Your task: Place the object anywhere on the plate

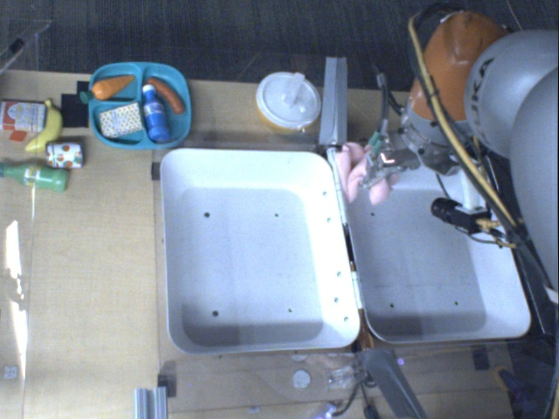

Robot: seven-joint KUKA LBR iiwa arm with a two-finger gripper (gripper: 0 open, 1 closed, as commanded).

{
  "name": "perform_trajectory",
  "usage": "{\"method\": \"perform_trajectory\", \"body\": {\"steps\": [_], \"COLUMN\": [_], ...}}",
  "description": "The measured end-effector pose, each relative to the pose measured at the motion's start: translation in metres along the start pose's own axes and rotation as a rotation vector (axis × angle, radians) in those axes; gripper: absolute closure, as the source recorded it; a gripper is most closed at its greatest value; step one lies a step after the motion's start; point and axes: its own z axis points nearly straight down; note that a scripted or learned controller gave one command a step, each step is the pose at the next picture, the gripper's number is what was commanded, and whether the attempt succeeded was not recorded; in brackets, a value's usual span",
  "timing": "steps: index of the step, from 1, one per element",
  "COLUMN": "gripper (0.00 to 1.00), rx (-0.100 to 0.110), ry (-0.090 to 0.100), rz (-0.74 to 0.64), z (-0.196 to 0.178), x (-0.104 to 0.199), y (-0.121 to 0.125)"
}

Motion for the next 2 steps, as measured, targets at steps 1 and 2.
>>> {"method": "perform_trajectory", "body": {"steps": [1, 2], "gripper": [1.0, 1.0], "rx": [-0.001, -0.002], "ry": [0.001, 0.001], "rz": [-0.009, -0.412], "z": [-0.04, -0.036], "x": [0.001, 0.06], "y": [0.002, 0.003]}}
